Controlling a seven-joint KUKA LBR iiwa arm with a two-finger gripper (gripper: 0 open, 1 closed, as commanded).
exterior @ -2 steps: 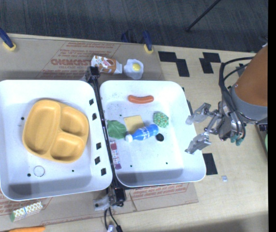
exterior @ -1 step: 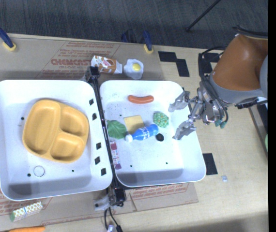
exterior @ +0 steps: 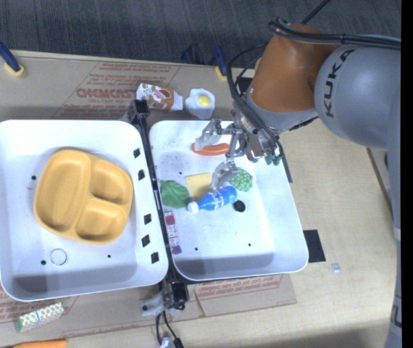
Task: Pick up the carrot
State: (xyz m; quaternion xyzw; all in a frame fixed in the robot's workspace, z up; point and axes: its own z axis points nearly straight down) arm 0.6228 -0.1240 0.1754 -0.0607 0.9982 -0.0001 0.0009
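Observation:
The carrot (exterior: 208,149), a short orange piece, lies near the back of the right bin (exterior: 282,227). My gripper (exterior: 219,151) hangs right over it and is open. One silver finger (exterior: 210,131) is behind the carrot and the other (exterior: 226,171) is in front of it. The carrot's right end sits between them, partly hidden under the wrist. I cannot tell whether the fingers touch it.
Just in front of the carrot lie a yellow block (exterior: 198,183), a green leaf (exterior: 174,192), a blue bottle (exterior: 217,199), a green knobbly toy (exterior: 243,180) and a small black piece (exterior: 239,206). The left bin (exterior: 3,216) holds a yellow divided plate (exterior: 83,194).

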